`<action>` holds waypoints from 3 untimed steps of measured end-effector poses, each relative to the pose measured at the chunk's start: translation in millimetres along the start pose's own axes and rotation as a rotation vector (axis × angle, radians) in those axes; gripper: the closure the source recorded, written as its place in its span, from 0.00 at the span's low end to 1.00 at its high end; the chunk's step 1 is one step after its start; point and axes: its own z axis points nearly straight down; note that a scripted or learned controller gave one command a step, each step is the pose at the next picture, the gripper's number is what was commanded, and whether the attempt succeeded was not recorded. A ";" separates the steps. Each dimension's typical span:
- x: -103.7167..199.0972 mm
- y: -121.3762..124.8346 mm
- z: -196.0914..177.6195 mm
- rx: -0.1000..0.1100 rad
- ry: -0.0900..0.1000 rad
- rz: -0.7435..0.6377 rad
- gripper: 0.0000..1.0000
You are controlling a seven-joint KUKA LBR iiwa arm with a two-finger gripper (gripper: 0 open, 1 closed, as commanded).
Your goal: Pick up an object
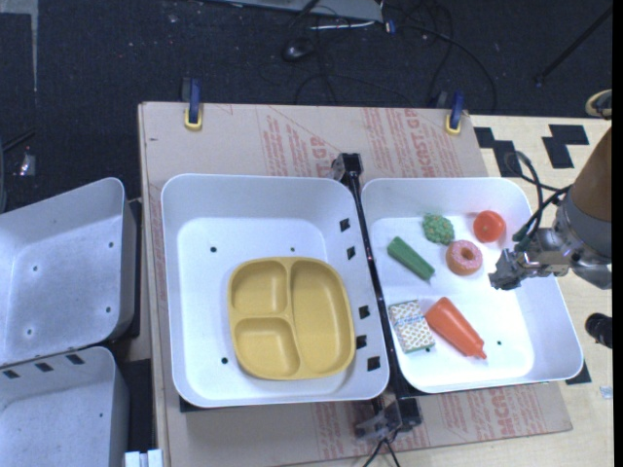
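- We see the left bin (185, 261), well left of the tool, holding a yellow divided plate (290, 317) with three compartments, lying flat.
- Right bin (545, 358) sits just beside it, sharing the middle edge; the tool hangs over this bin's right side.
- Patterned small block (412, 325): down-left of the tool, near the bin's left wall.
- Green long piece (410, 258): left of the tool, lying at a slant.
- Green lumpy piece (438, 229): up-left of the tool.
- Orange carrot-shaped piece (457, 327): down-left of the tool, just beside the patterned block, lying at a slant.
- Pink donut (464, 257): just left of the tool, nearest item, apart from it.
- Red round piece (489, 226): up-left of the tool, near the donut.
- Tool (506, 272): dark, low over the right bin beside the donut; nothing seen between its fingers. We cannot tell if it's released or clenched.
- Bench (253, 144): brown board under both bins, clamped at the far edge.
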 end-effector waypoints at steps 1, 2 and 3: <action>-0.4 1.8 -53.2 0.000 -0.001 0.000 1.00; 49.7 1.6 -55.7 0.005 0.004 -0.005 1.00; 108.5 -5.2 -38.5 0.007 0.004 -0.006 1.00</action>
